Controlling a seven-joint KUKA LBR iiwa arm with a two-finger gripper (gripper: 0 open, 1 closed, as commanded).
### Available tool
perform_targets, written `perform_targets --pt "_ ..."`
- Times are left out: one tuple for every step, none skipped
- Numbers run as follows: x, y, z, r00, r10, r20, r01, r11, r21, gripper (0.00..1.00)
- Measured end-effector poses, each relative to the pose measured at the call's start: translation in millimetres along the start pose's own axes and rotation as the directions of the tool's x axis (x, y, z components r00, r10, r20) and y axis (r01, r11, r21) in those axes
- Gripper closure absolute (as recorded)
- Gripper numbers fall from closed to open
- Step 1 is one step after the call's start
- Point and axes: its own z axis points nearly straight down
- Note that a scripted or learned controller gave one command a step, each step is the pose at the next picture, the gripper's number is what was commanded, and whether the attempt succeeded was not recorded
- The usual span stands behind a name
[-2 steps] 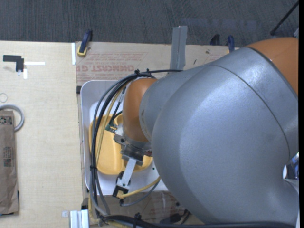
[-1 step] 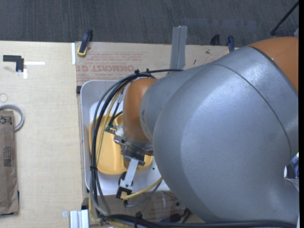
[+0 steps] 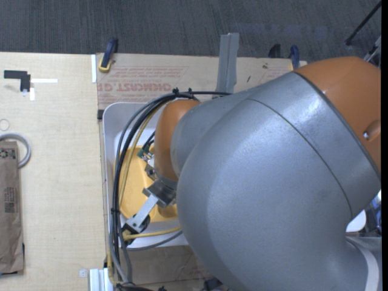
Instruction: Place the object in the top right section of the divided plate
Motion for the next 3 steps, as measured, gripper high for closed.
perform_targets --pt "-0.6 -8.1 -73.7 0.990 0.143 0.018 -0.143 0.990 0.011 1.00" --pt "-0.4 -6.5 -99.7 0.913 0.407 0.018 -0.407 0.913 0.006 1.00" --pt "-2.2 -8.0 -10.1 0.863 0.505 0.020 -0.505 0.863 0.004 1.00"
